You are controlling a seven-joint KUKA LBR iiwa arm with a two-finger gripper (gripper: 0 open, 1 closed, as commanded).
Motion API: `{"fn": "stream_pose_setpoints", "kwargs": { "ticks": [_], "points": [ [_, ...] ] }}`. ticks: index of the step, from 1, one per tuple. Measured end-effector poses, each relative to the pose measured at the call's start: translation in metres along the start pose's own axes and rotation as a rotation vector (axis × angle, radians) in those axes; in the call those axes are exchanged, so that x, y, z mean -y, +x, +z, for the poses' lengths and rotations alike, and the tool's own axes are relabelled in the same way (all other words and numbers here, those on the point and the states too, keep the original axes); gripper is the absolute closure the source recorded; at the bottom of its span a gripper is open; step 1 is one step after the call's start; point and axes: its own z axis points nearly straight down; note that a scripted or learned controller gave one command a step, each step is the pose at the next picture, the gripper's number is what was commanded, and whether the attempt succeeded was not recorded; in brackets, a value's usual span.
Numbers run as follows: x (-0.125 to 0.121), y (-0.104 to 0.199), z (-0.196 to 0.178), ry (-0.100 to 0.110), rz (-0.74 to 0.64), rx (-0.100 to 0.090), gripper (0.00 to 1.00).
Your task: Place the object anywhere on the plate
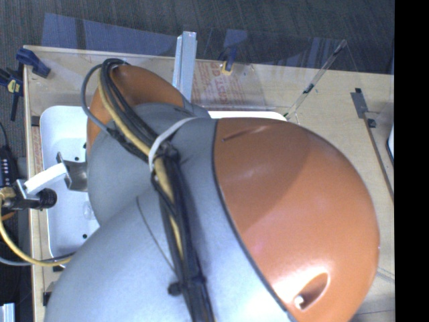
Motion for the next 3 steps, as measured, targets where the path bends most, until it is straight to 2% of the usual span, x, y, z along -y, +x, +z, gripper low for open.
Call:
{"fn": "stream_pose_setpoints", "kwargs": {
  "ticks": [1, 2, 3],
  "points": [
    [-0.025, 0.086, 0.023, 0.003, -0.181, 0.005, 1.00],
    [-0.024, 0.086, 0.023, 0.003, -0.183, 0.006, 0.00],
    [-0.074, 0.121, -0.108, -0.001, -0.092, -0.004, 0.00]
  ]
}}
